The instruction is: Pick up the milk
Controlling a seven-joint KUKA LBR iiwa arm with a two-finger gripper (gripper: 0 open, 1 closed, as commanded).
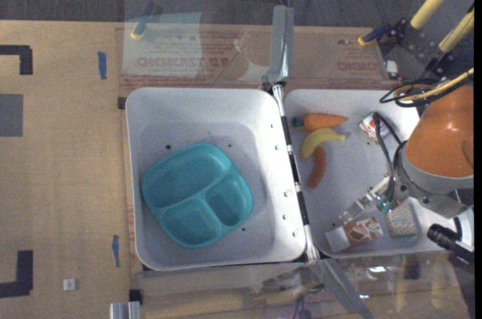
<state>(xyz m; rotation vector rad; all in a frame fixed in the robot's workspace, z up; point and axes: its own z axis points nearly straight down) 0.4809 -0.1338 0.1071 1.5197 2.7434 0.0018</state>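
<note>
Looking down at a slant on two shallow white bins set side by side on a bench. Left white bin [143,114] holds a teal plastic plate w/ three compartments [197,194], lying flat near its middle. Right white bin [339,105] holds an orange carrot [325,120], a yellow banana [321,140] just below it, and a reddish-brown sausage [317,165] touching the banana's lower edge; all three cluster at the bin's upper left, apart from the arm's work area. The small white milk carton w/ red-orange print [358,230] lies on its side at the bin's front edge. The grey arm w/ orange band [446,138] reaches in from the right, its two-finger gripper [374,198] lowered just above the carton's upper end, prob. lined up for a grab. Can't tell whether the pincer is released or clenched; nothing visibly sits between its tips. A speckled pale packet [401,220] lies beside the carton.
</note>
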